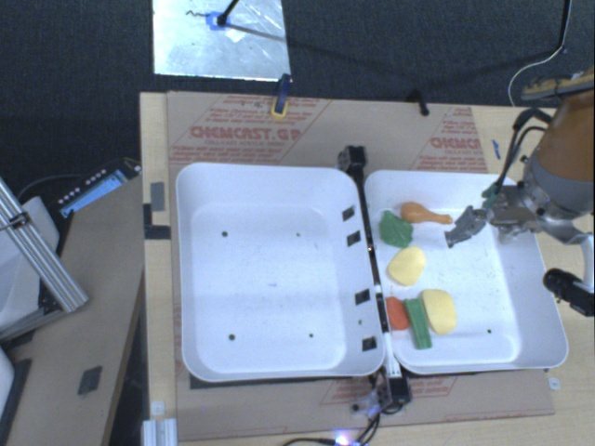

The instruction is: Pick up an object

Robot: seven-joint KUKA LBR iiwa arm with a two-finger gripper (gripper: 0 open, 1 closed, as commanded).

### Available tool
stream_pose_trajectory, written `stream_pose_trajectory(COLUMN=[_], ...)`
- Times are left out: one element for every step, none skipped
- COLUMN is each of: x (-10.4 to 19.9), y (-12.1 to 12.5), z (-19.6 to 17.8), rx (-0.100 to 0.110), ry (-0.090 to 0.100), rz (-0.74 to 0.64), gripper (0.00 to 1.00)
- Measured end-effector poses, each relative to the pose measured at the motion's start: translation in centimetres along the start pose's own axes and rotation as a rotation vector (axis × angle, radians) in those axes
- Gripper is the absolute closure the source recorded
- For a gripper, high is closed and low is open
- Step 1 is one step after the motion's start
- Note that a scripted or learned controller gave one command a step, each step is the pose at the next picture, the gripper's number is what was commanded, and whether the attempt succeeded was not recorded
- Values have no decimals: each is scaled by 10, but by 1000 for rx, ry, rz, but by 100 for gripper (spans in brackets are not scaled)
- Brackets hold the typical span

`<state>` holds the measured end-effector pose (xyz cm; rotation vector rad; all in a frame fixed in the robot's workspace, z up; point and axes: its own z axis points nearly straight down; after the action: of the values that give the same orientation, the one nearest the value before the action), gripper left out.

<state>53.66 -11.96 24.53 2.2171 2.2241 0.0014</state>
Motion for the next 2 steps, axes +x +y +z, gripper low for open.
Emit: stream_pose_trajectory(x=[33, -16], y=[-22, 32], z=[120, 162], rx=[10, -3], ry=[4, -2], rz=[1, 3], gripper=[0, 0])
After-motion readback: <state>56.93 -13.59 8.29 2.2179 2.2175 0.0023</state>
